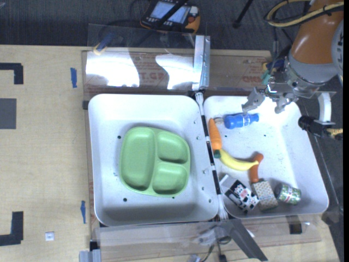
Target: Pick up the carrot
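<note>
Camera view: carrot [216, 135] apparently touches right bin's [305, 162] left wall.

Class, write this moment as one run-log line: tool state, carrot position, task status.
tool: open, above right bin's far edge | carrot: against right bin's left wall, beside banana | held: nothing | status: carrot not yet grasped

The arm [319, 42] is grey with a rounded orange band above the wrist; yellow and black cables loop over it, and its end effector [268, 101] has pale metal fingers
</note>
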`<state>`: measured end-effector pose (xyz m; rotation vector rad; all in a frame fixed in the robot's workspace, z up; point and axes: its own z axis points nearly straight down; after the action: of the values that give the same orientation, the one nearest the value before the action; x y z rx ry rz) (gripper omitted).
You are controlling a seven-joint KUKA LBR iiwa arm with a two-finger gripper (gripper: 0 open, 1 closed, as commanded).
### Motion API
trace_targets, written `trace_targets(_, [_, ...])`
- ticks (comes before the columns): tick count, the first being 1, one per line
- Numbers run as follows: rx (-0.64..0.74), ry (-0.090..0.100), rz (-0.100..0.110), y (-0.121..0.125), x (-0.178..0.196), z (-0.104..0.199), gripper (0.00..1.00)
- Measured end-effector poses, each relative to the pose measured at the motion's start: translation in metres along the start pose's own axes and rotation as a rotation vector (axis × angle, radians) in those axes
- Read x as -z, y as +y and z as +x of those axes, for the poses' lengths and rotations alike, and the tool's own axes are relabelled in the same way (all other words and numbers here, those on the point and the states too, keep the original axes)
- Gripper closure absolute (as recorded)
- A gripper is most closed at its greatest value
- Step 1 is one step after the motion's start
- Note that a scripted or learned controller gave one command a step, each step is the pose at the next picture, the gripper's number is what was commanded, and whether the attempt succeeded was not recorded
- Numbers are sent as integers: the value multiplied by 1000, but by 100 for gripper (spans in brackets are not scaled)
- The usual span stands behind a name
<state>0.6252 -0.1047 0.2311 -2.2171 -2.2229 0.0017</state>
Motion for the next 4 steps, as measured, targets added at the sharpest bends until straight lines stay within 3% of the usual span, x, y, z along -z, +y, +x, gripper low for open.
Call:
trace_targets(1, [-179,1,2,-67,-41,28,0])
trace_targets(2, [-541,0,4,-84,-48,65,0])
trace_targets(3, [-580,-1,0,-102,26,78,0])
trace_targets(4, [-621,-2,-1,-87,115,18,0])
